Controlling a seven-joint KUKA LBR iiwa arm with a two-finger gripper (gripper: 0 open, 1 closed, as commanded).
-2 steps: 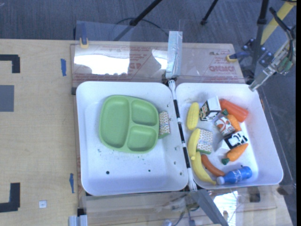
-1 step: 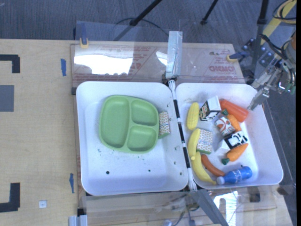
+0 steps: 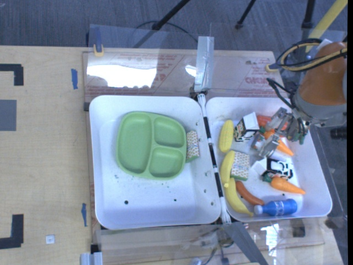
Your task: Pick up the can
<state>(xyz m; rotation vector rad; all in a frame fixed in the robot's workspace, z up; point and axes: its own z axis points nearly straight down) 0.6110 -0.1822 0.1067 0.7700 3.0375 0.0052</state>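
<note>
The gripper (image 3: 274,134) is seen low over the right bin (image 3: 320,173), among metal parts and an orange carrot (image 3: 284,147); whether the claw is spread or pressed together cannot be told, and nothing is seen pinched in it. A black-and-white printed card (image 3: 279,168) lies just below it, another (image 3: 246,129) to its left; their print cannot be read. The can (image 3: 278,207), blue with a white label that cannot be read, lies on its side near the bin's front wall, apart from the gripper. A corn cob (image 3: 226,136) and a banana (image 3: 234,196) are placed along the divider. A green divided plate (image 3: 151,145) rests in the left bin (image 3: 105,192). Red lettering on the clear back panel (image 3: 255,70) is illegible.
</note>
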